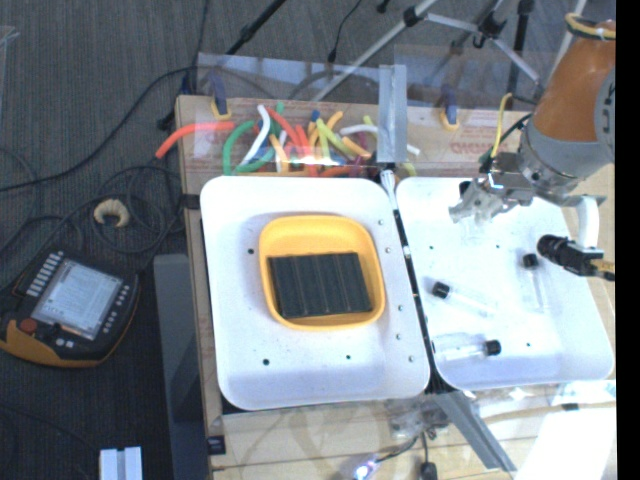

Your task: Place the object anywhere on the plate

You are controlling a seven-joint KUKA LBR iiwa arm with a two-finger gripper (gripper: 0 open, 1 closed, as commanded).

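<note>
Nearest, a clear syringe with a black cap lies flat in the right bin, long axis running left-right, cap rightward. Two more syringes lie beyond it. Leftward, the yellow plate carries a dark ridged slab in the left bin. Farthest, the gripper hovers over the right bin's back corner, holding nothing.

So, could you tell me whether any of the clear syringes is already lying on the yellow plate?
No, the yellow plate in the left bin bears a dark ribbed mat, while the syringes lie in the right bin.
</note>
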